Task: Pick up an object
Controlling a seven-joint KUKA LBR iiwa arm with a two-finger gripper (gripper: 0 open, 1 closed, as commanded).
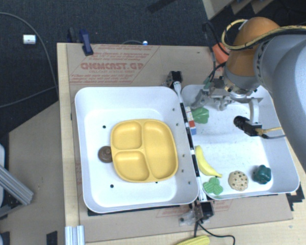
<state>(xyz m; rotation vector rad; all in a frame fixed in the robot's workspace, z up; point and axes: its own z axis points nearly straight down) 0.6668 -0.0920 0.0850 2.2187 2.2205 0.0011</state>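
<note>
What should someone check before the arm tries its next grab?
1. Tool over the right bin: ok.
2. A target close by: ok, the green toy lies just below the tool.
3. Room around the green toy: probably not ok, it sits close to the bin's left wall.
4. Banana, cookie and teal toy out of the way: ok.
5. Tool already holding something: cannot tell.

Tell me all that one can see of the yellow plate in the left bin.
The plate is yellow and looks like smooth plastic. It has a rounded square shape, and raised ridges divide it into three compartments. It lies flat, slightly turned, near the middle of the left bin. A brown disc lies against its left edge and seems to touch it.
</note>
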